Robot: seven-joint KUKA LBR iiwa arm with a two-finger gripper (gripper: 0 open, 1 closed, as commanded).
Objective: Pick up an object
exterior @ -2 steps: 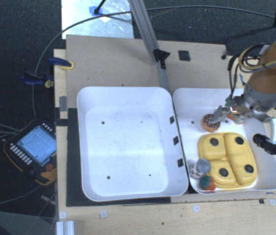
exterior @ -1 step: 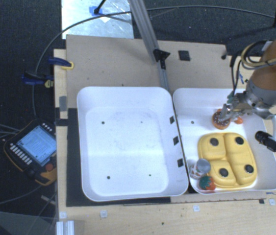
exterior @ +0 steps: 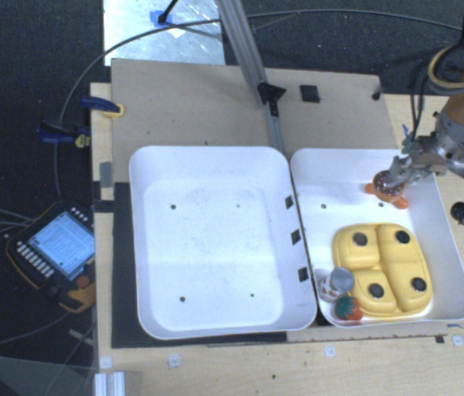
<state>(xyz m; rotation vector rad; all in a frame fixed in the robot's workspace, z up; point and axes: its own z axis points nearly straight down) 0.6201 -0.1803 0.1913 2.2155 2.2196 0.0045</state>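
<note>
A: White bins [exterior: 215,238] side by side on the surface [exterior: 174,97]. In the right one a yellow block [exterior: 384,271] fills the near corner, its long axis slanting left to right.

B: And smaller things?

A: A can [exterior: 340,280] touches its left edge. The pincer [exterior: 392,184] is low over an orange piece [exterior: 373,190] by the far wall; its state I cannot tell.

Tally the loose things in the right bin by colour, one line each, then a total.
Yellow: 1, the tray
Orange: 1, the small item under the gripper
Grey: 1, the can
Green and red: 1, the small toy
Total: 4
</note>
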